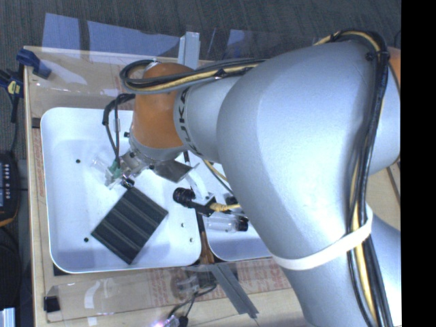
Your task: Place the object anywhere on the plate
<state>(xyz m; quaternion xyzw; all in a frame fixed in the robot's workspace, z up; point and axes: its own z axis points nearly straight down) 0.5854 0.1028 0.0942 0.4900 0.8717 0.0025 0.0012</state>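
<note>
The grey arm (pixel 300 148) reaches in from the right and covers nearly all of the right bin (pixel 235 251), leaving just its lower left corner in view. Its orange band (pixel 158 118) hangs over the left bin (pixel 54 182). The pincer (pixel 119 171) sits low near that bin's middle, too blurred to tell whether it grasps anything. Just below it lies a dark ribbed plate (pixel 129 225), tilted diagonally (open white floor to its left and above). The wooden tabletop (pixel 129 295) frames both bins; grey carpet lies beyond.
</note>
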